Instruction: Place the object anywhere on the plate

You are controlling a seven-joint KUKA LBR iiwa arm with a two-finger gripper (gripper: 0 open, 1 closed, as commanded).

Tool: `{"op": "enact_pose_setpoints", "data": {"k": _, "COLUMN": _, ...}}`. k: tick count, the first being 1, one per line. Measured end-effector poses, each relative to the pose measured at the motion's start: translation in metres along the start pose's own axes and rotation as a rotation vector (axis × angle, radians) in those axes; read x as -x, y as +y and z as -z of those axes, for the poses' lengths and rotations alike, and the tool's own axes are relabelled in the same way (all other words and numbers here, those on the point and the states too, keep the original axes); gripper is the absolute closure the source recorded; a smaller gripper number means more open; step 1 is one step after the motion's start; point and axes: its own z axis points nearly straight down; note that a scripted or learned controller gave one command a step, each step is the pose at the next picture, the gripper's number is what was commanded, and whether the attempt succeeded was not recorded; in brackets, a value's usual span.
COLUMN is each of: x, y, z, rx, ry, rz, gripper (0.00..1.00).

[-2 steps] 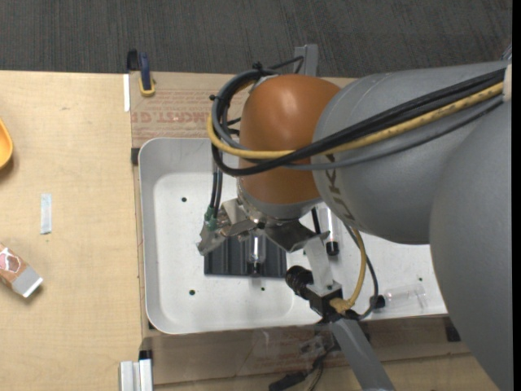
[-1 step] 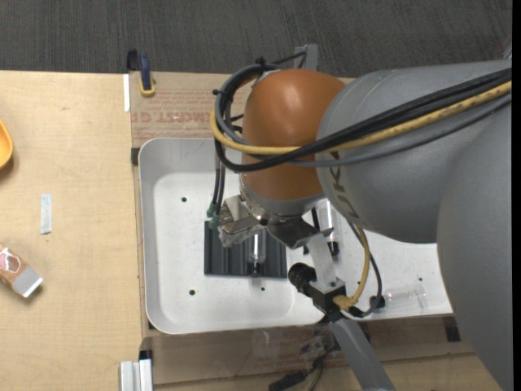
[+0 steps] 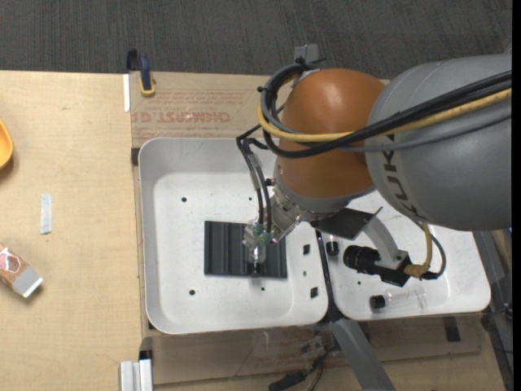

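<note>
Right now the big grey arm (image 3: 440, 137) is reaching down into the left bin (image 3: 163, 218), its hand (image 3: 257, 255) hanging over the dark ridged plate (image 3: 224, 249), grip too hidden to tell.

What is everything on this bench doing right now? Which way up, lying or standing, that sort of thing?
Black plate: lying flat on the left bin's floor.
Left bin: sitting level, holding the plate.
Right bin: beside it, edges touching.
Gripper: lowered over the plate's right part.
Arm: stretched in over both bins.

Blue clamp (image 3: 145, 72) on cardboard sheet (image 3: 195, 108)
</note>
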Motion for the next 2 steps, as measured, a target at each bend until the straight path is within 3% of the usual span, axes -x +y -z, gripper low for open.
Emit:
{"op": "enact_pose_setpoints", "data": {"k": 1, "x": 0.0, "y": 0.0, "z": 0.0, "rx": 0.0, "ry": 0.0, "rz": 0.0, "gripper": 0.0}}
{"op": "enact_pose_setpoints", "data": {"k": 2, "x": 0.0019, "y": -0.0003, "z": 0.0082, "rx": -0.001, "ry": -0.001, "rz": -0.004, "gripper": 1.0}}
